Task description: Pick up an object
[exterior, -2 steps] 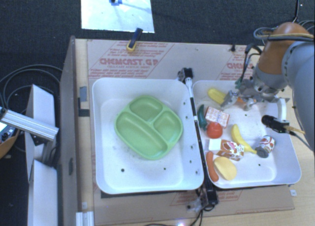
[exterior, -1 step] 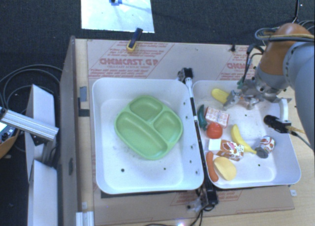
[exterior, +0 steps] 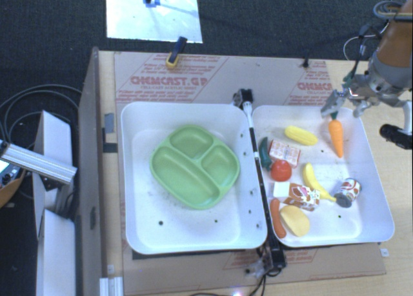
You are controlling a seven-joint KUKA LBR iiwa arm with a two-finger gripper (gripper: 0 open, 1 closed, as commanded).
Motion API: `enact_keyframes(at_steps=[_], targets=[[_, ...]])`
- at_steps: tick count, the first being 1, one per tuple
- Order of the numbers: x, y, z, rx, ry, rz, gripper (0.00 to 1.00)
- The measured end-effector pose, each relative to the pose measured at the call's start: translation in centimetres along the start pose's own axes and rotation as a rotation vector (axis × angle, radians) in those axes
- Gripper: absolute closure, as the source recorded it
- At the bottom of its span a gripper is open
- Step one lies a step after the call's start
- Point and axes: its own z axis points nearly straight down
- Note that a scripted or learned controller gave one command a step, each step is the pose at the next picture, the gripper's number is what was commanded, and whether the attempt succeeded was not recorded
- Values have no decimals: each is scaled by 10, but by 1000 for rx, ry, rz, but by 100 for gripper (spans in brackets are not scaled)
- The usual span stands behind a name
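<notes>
Cardboard lay under both bins, its printed lettering showing past their far edges. Nearest the camera in the right bin sat a yellow wedge-shaped toy beside a small sausage, with a patterned block just behind them and a round red-and-white toy off toward the right wall. A banana lay in the middle, a red tomato and a printed carton sat toward the divider, where a green vegetable rested against the wall. Farther back lay a yellow corn cob and, beside it, an orange carrot, stem end pointing at the far rim. The left bin held a green sectioned plate, probably the place for whatever gets lifted. The toys were loosely scattered, touching in spots, so most offered some room for fingers. At the far right corner the gripper hung over the bin rim, just beyond the carrot's top, its two fingers spread apart with nothing between them. The carrot looked the likeliest target, being nearest and lying fairly free.
</notes>
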Motion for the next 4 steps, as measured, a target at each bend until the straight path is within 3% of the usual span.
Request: enact_keyframes(at_steps=[1, 2, 3, 4], targets=[[2, -4, 102, 17, 10, -3, 0], [26, -59, 97, 11, 3, 1, 0], [25, -56, 86, 5, 3, -1, 100], [135, -47, -9, 0, 8, -14, 100]])
